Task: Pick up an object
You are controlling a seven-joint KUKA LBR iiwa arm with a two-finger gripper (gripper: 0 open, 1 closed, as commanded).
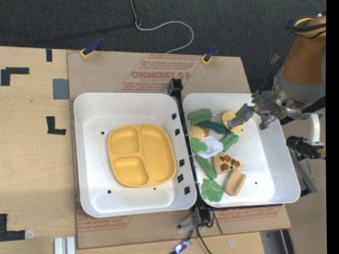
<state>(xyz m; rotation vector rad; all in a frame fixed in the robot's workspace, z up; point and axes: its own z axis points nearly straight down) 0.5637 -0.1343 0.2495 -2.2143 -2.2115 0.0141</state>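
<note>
The right bin (275, 157) holds a heap of toy food along its left side: green leafy pieces (200, 115), a yellow piece (229, 120), a white item (213, 144), a pizza slice (229, 164), a bread roll (234, 183) and a green leaf (212, 190). My gripper (252, 118) hangs over the bin's upper right part, open, fingers spread. Its left finger (242, 114) is right beside the yellow piece; nothing sits between the fingers.
The left bin (90, 142) carries a yellow divided plate (142, 155). Black clips (175, 86) join the bins along the middle wall. Both bins rest on cardboard (153, 73) with clamps at the back. Bare white floor lies at the right bin's right side.
</note>
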